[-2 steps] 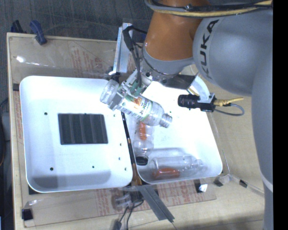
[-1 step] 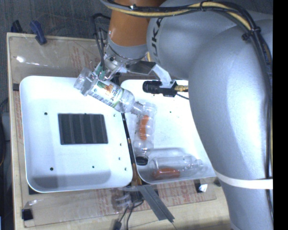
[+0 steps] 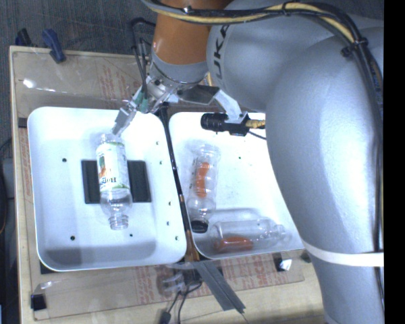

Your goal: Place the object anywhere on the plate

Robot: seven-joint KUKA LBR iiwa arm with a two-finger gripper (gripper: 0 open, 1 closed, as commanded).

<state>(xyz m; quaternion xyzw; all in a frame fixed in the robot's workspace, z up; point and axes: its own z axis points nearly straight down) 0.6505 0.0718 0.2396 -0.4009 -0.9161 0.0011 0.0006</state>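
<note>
A clear plastic bottle [image 3: 113, 179] with a green-and-white label lies across the black plate [image 3: 140, 181] in the left bin [image 3: 47, 181]. The gripper [image 3: 123, 121] hovers at the bottle's base, its state impossible to tell.

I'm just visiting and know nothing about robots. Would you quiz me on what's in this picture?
1. True or false: the labelled bottle lies on the black plate in the left bin.
2. How many clear bottles lie in the right bin?
3. Which end of the labelled bottle is the gripper nearest: A) open neck, B) base?

Key: 1 true; 2 two; 3 B.
</note>
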